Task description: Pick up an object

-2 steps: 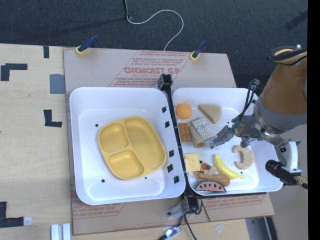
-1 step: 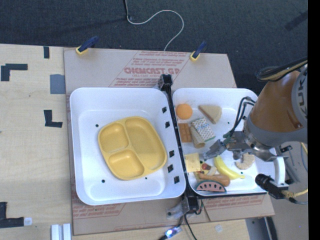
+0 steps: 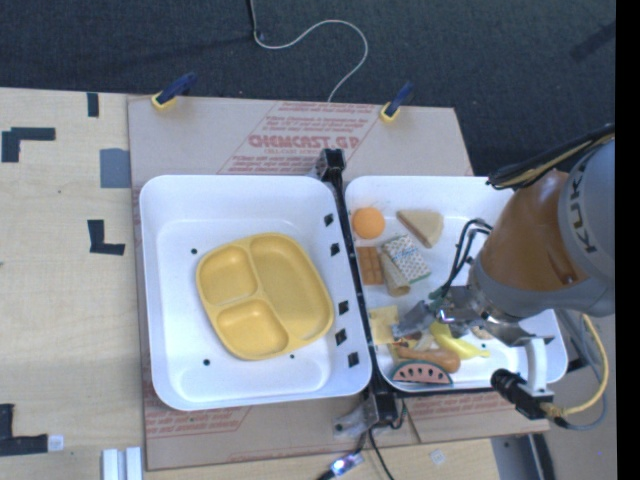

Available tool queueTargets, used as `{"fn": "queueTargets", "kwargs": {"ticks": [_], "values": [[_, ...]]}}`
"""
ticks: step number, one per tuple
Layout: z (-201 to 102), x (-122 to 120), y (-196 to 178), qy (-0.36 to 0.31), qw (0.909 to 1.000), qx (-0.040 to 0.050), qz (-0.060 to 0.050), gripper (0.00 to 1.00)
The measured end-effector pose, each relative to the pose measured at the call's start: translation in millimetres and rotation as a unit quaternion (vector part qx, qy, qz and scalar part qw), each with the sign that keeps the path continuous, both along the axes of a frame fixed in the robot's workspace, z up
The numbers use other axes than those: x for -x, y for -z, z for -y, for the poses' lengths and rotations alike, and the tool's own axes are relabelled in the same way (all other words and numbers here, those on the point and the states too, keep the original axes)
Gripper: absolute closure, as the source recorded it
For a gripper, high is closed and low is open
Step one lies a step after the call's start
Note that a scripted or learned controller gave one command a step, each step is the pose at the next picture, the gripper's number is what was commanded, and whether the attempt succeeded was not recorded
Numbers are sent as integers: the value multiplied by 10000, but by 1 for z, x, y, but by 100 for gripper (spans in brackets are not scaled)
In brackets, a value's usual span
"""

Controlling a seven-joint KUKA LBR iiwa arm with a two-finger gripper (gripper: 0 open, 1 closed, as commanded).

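The right bin (image 3: 455, 190) holds several toy foods: an orange ball (image 3: 368, 222), a tan bread wedge (image 3: 422, 226), a small patterned box (image 3: 404, 261), a brown waffle piece (image 3: 369, 264), a yellow slab (image 3: 383, 321), a banana (image 3: 455, 344), a hot dog (image 3: 425, 355) and a watermelon slice (image 3: 413, 373). My gripper (image 3: 420, 318) is down low in the front part of this bin, just above the banana and hot dog and beside the yellow slab. The arm's orange band (image 3: 530, 238) hides the bin's right half.
The left bin (image 3: 170, 268) holds a yellow divided plate (image 3: 263, 294). Black clips (image 3: 330, 164) sit along the wall shared by the two bins. A white cable (image 3: 300, 38) lies on the dark floor behind the cardboard base.
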State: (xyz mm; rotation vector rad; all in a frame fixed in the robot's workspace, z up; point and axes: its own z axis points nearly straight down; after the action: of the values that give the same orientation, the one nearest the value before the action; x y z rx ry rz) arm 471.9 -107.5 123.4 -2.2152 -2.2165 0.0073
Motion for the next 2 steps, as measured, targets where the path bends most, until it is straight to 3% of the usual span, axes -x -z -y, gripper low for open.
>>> {"fn": "queueTargets", "kwargs": {"ticks": [1,2], "values": [[4,-2,34,25,9999,53,88,0],[5,-5,18,30,9999,60,130,100]]}}
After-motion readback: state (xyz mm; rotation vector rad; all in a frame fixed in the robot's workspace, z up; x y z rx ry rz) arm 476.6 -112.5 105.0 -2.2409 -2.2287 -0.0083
